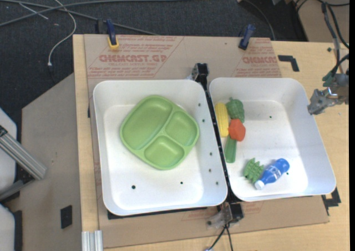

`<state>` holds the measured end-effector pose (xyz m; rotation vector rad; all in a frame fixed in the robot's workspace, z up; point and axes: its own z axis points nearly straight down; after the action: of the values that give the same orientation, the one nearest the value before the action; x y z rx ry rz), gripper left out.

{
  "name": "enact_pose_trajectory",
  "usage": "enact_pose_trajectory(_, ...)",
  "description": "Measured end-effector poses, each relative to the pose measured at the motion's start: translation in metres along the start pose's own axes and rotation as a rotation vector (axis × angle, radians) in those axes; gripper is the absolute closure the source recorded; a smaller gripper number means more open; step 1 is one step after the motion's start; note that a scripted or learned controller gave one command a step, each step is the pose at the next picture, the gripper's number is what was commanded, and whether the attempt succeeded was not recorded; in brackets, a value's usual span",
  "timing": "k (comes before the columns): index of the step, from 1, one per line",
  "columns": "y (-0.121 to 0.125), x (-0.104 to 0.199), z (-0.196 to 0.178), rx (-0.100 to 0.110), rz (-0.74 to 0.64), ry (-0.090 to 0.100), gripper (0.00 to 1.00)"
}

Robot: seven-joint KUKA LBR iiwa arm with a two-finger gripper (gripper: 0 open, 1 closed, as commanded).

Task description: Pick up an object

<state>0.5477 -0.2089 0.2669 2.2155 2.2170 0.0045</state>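
Camera view: blue bottle (pixel 274 172) lying tilted, white-capped; tool (pixel 320 100) grip state unclear.

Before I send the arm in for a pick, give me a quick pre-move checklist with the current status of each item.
1. Objects available in right bin: ok, blue bottle, yellow corn, red-orange piece and green pieces present.
2. Pincer clear of bin: ok, at its right rim, outside.
3. Pincer holding nothing: cannot tell.
4. Blue bottle isolated: not ok, touching green toy.
5. Green tray out of the way: ok, in left bin.
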Motion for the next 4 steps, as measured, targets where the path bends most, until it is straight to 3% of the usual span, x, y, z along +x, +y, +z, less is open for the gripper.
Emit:
enact_pose_trajectory(1, 0.001, 0.000, -0.024, 0.002, -0.001, 0.001, 1.00)
enact_pose_trajectory(4, -0.030, 0.172, 0.009, 0.011, -0.005, 0.006, 1.00)
